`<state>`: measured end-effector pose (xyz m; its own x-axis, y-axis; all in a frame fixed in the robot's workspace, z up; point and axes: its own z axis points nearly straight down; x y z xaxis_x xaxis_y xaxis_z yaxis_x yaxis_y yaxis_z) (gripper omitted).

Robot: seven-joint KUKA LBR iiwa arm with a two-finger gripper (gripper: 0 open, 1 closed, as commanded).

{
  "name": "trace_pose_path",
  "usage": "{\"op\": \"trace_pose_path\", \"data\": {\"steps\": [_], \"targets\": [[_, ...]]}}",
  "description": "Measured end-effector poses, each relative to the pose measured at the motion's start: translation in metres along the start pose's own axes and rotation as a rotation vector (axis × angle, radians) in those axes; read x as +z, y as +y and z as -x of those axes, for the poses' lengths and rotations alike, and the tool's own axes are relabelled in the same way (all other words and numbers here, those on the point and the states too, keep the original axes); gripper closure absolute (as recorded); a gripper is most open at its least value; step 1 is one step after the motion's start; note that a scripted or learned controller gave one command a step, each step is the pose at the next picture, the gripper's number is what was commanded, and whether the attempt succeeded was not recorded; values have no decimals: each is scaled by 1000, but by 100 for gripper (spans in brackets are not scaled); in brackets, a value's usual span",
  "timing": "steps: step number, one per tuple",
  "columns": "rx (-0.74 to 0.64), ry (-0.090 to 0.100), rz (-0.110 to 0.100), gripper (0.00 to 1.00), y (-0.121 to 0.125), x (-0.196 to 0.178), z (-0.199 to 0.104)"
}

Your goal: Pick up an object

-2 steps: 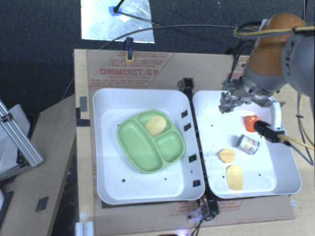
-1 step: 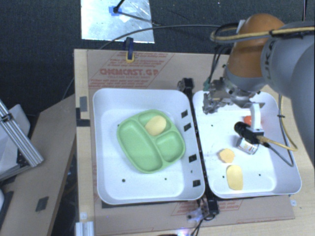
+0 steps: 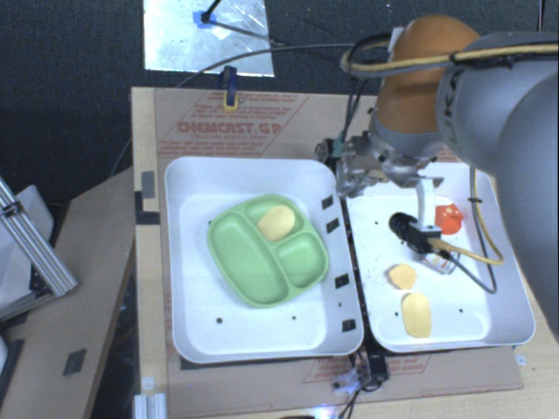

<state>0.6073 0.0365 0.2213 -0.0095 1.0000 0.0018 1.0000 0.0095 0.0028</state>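
Presently, the gripper [image 3: 348, 175] is seen at the far end of the strip where the two white bins meet, just above the near corner of the right bin [image 3: 493, 326]. Whether the gripper is set wide or narrow cannot be told from this angle, and nothing is seen held in it. The grey arm with its orange band [image 3: 419, 68] is reached in from the right, over the far part of the right bin.

Three loose things are found in the right bin: an orange-red piece [image 3: 450, 219] near the far right side, a small yellow-orange piece [image 3: 402, 276] toward the middle, and a pale yellow oblong piece [image 3: 417, 314] just beside it on the near side. All three lie apart from the gripper.

A green divided plate [image 3: 249, 273] is laid in the left bin [image 3: 185, 260], turned at a slant. A yellow lump [image 3: 277, 223] is held in its farther small compartment; the long compartment and the other small one are shown bare.

Both bins are set on a brown board with red lettering [image 3: 229, 127] that covers the surface.
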Motion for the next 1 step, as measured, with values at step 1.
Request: {"op": "trace_pose_path", "data": {"steps": [1], "targets": [[1, 0, -2, 100, -10, -2, -50]]}}
